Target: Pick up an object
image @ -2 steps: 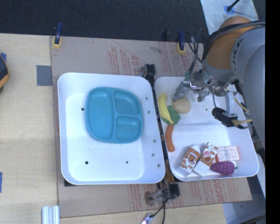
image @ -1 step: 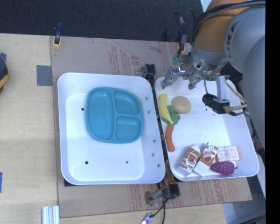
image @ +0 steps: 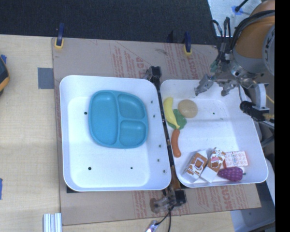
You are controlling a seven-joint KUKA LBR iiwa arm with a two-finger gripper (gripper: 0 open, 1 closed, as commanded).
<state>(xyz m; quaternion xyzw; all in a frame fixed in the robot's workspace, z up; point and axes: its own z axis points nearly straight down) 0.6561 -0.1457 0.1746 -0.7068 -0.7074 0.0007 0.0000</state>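
Hovering: gripper (image: 214, 87), fingers spread, holding nothing, over right bin (image: 241, 129).
Nearby: potato (image: 187, 108), banana (image: 169, 111).
Left bin (image: 77, 173): blue plate (image: 118, 119).

Blue plate (image: 118, 118), yellow banana (image: 169, 111), orange carrot (image: 176, 143), purple grapes (image: 230, 173), white bins (image: 75, 175)

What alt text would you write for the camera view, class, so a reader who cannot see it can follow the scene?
A grey robot arm's hand hovers over the far end of the right white bin, which holds a yellow banana, a tan round item, an orange carrot, small cartons and a purple piece. The left white bin holds a blue divided plate.
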